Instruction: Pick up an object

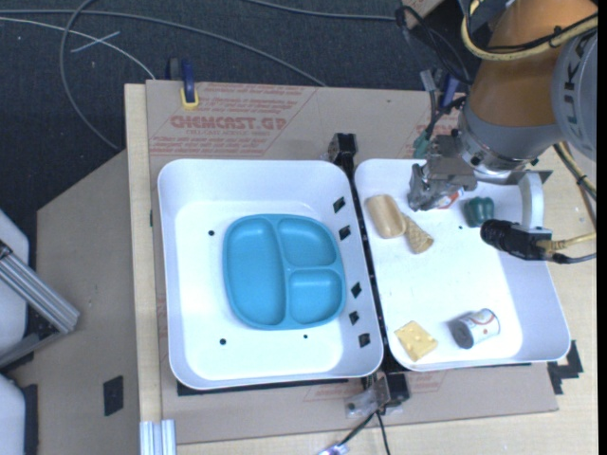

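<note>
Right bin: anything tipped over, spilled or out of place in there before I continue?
Nothing spilled. The small grey and white cup in the right bin lies on its side near the front. The tan bread piece and yellow wedge lie loose, apart.

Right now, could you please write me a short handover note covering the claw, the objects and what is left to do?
Claw: low over the back of the right bin, near the tan bread piece; its grip is hard to read from here.
Right bin: bread piece, green object, yellow cheese wedge, small grey and white can.
Left bin: blue divided plate.
Done: nothing visibly lifted.
Left: grasp and raise one object.
</note>
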You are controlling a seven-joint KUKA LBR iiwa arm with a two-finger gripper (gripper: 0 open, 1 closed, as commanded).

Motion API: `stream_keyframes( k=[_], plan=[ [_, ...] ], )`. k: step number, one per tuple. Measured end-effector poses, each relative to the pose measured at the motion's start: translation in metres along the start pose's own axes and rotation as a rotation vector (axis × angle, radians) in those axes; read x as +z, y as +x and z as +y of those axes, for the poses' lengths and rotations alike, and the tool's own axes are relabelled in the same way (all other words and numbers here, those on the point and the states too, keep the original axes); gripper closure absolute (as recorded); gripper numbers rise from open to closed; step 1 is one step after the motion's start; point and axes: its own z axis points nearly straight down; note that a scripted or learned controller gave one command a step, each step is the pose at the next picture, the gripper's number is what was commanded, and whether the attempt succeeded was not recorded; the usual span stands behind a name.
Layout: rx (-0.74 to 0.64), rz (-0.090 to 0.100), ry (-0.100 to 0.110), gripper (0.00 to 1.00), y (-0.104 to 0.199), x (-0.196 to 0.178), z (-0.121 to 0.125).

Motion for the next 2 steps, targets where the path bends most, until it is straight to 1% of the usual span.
stream_keyframes(
  k=[1,2],
  plan=[
    [0.003,-0.002,-0.002,1.00,0.040,0.009,0.017],
    [0.000,-0.001,-0.002,1.00,0.099,0.023,0.035]
  ],
)
